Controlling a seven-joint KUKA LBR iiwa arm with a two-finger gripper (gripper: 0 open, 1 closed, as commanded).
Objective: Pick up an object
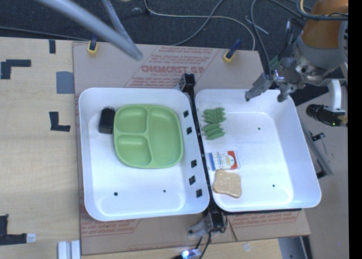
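Observation:
The right bin (283,156) holds two green pea pods (214,123) near its left wall. Below them lie a small white packet with red and blue print (224,160) and a slice of toast (227,184). My gripper (266,94) hangs over the far rim of the right bin, up and to the right of the pea pods. Its two fingers (251,93) are spread open and nothing sits between them.
In the left bin (136,201) lie a green divided plate (149,136) and, at its left, a small black block (106,120). A black clip divider (195,156) runs between the bins. Cables trail across the dark floor behind the bench.

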